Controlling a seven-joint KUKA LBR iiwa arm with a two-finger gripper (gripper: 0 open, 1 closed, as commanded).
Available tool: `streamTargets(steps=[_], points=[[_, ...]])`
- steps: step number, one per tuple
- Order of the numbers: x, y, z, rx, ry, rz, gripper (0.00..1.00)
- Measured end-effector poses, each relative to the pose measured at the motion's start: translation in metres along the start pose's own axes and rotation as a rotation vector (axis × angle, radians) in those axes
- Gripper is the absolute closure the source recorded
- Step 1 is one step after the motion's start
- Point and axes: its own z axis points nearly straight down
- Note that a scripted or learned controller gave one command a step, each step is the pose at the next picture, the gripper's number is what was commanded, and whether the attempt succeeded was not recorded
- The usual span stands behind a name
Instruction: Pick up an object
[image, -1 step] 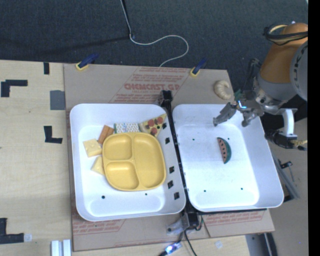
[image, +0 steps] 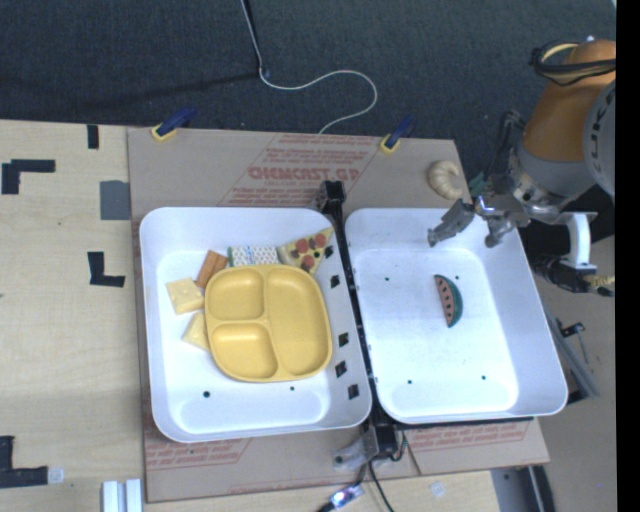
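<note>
A pale wooden desk (image: 60, 330) carries a cardboard sheet (image: 290, 165) with two shallow white bins on it, and dark carpet lies beyond.

Nearest the camera, the left bin (image: 250, 420) holds a yellow divided plate (image: 268, 322), with a few small flat toy food pieces (image: 185, 296) tucked around its left and far edges. The right bin (image: 470, 395) holds one thing: a small watermelon-slice toy (image: 448, 299), lying flat on the bin floor towards its far right part, well apart from the walls.

The slice looks light, thin and stiff, probably smooth plastic, so it may skid or tip if nudged. My judgement is that pinching across its narrow width near the middle would be best, since its long curved shape offers little to hold end to end.

Further back, the end effector (image: 470, 228) hovers over the far edge of the right bin, above and beyond the slice. Its two fingers (image: 445, 228) are spread apart, released, with nothing between them and touching nothing. A beige rounded object (image: 447, 180) rests on the cardboard just beyond.
</note>
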Motion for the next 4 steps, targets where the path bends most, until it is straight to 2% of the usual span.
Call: streamTargets(steps=[1, 2, 3, 4], points=[[0.001, -0.01, 0.049, 0.005, 0.0, 0.0, 0.0], [0.001, -0.01, 0.114, 0.007, 0.001, 0.0, 0.0], [0.002, -0.009, 0.135, 0.0, -0.002, -0.002, 0.0], [0.003, -0.009, 0.124, -0.002, -0.002, -0.003, 1.0]])
